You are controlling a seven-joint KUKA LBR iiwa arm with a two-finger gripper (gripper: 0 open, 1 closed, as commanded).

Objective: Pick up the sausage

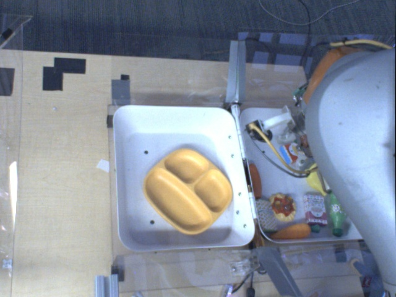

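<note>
Sausage (pixel 254 179) lies by the right bin's (pixel 267 232) left wall — jaws' state hidden, cannot tell.

A robotics laboratory test cell: a pale wooden table (pixel 55 184) carries two shallow white bins, the left bin (pixel 127 166) and the right bin (pixel 267 156), held in place by grey metal brackets (pixel 235 67). Black tape markers (pixel 62 72) lie on the table top, a clear acrylic panel (pixel 12 166) stands along its left side, and a loose cable (pixel 291 8) runs over dark carpet (pixel 124 11) beyond. The bulky grey arm (pixel 352 135), with its orange band (pixel 322 64), reaches over toy food items (pixel 291 212) rather than real groceries.
</note>
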